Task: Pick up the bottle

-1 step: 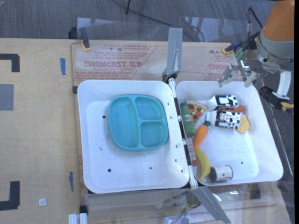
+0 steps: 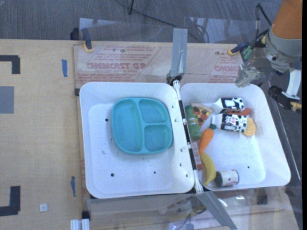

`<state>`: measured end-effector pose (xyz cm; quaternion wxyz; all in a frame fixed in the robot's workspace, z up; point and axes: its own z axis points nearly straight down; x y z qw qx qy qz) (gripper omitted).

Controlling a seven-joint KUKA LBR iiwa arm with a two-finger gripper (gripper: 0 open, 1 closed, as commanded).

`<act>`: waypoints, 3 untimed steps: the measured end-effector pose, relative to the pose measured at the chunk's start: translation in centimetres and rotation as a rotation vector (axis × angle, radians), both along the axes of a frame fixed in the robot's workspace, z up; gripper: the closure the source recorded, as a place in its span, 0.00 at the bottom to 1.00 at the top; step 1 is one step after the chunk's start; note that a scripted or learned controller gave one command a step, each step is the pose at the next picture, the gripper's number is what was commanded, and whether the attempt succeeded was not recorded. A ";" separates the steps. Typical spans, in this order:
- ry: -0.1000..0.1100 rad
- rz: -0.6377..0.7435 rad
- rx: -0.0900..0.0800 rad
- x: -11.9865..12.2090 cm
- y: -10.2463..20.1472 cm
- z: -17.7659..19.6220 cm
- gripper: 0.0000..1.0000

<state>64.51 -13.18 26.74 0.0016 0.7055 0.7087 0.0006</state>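
**Clerk:** Item one, the pincer?

**Me:** My pincer (image 2: 247, 73): above the far rim of the right bin (image 2: 240, 152), at about 1 o'clock of it. Wide or narrow: I cannot tell. Nothing seen in it.

**Clerk:** Item two, the bottle?

**Me:** Bottle (image 2: 194, 123): green, lying flat at the bin's 9 o'clock edge, its length running 12 to 6 along the wall shared with the left bin (image 2: 96, 128).

**Clerk:** Neighbours?

**Me:** Pizza (image 2: 203, 113) just beside it at 2 o'clock. Carrot (image 2: 206, 139) close at 5 o'clock. Banana (image 2: 208, 166) and can (image 2: 228, 178) further toward 6. Two cartons (image 2: 231, 114) at 3 o'clock, apart from it. Plate (image 2: 142, 125) in the left bin, no concern.

**Clerk:** Handling note for the pick?

**Me:** My judgement: travel toward 8 o'clock until centred over the bottle's middle, then turn the wrist so the bite crosses 9 to 3, across the narrow body. The wall side is tight, so I would come down straight and slowly, keeping clear of the pizza and carrot. Risk: a round body may roll or slip against the wall.
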 end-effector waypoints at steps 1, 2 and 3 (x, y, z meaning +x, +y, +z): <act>0.000 0.000 0.000 0.0 0.0 0.0 0.00; -0.005 0.002 -0.002 0.1 0.1 1.1 1.00; -0.004 0.002 -0.002 0.1 0.1 1.1 0.00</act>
